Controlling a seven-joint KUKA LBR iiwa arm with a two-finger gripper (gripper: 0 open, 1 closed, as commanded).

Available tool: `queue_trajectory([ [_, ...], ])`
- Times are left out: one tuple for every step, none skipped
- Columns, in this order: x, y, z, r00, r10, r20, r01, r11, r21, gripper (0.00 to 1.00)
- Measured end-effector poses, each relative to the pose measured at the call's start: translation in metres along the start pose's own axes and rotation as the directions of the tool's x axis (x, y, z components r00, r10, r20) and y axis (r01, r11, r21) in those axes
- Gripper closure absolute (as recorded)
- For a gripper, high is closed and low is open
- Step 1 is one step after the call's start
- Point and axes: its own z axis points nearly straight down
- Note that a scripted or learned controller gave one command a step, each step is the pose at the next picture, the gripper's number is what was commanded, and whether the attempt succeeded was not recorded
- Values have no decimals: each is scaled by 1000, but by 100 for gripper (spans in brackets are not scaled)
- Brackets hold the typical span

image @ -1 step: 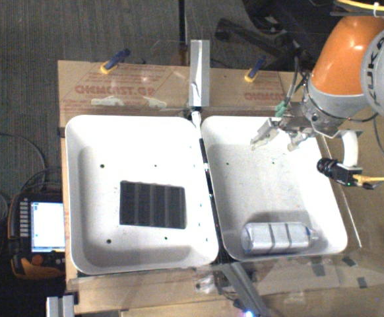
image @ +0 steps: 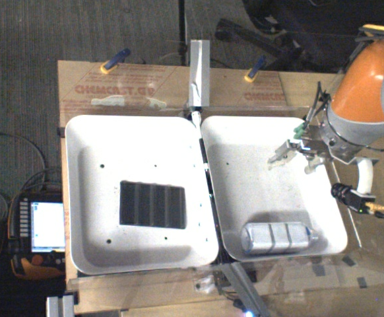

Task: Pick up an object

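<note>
Bright, even light from above washes out the white bins point(image: 139, 134), losing surface detail. Shadows are soft and short. The dark floor point(image: 20, 38) looks grainy; the whole picture is slightly soft.

I see two shallow white bins side by side on the brown board surface point(image: 73, 98). The left bin point(image: 86, 144) holds a dark ribbed rectangular pad point(image: 152, 205), lying just toward 6 o'clock of its centre. The right bin point(image: 245, 144) holds a grey segmented pack point(image: 276, 237) down at its 6 o'clock wall. Over that bin's 2 o'clock corner I have the gripper point(image: 297, 156), well apart from the pack. A handheld pendant with a lit screen point(image: 45, 226) lies at 9 o'clock, beside the left bin.
</note>
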Motion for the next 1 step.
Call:
queue_trajectory([
  [-56,-15,-51,1000,-18,3,18,1000,-2,0],
])
